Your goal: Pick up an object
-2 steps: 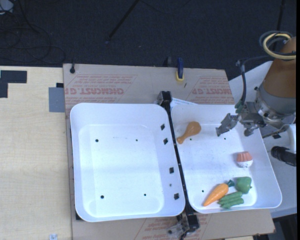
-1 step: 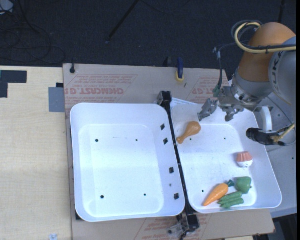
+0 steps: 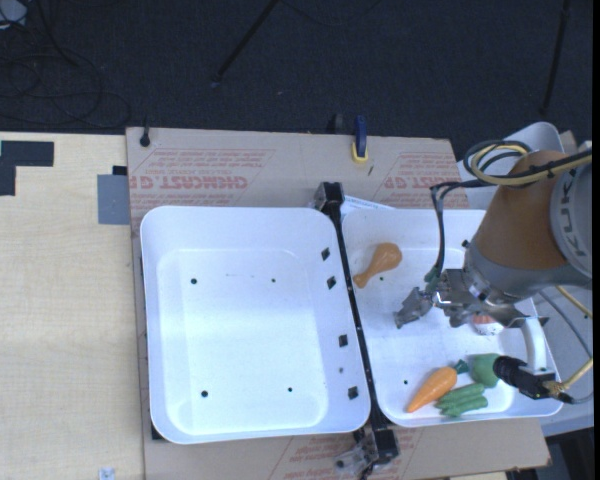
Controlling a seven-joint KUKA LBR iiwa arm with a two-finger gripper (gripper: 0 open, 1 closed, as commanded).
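My gripper (image 3: 413, 311) hangs over the middle of the right bin (image 3: 400, 236), pointing left, on the grey arm with its orange band (image 3: 520, 218). A tan toy drumstick (image 3: 378, 263) lies just up and to the left of it, apart from it. Near the bin's front edge lies an orange carrot (image 3: 432, 388), with a green pod-like piece (image 3: 465, 400) beside it. Another green object (image 3: 483, 366) sits just behind them. Nothing shows in the gripper.
The left bin (image 3: 160, 268) stands beside the right one, with a black divider rail (image 3: 348, 308) between them. A small red and white thing (image 3: 483, 323) peeks out under the wrist. Cardboard lies under both bins.
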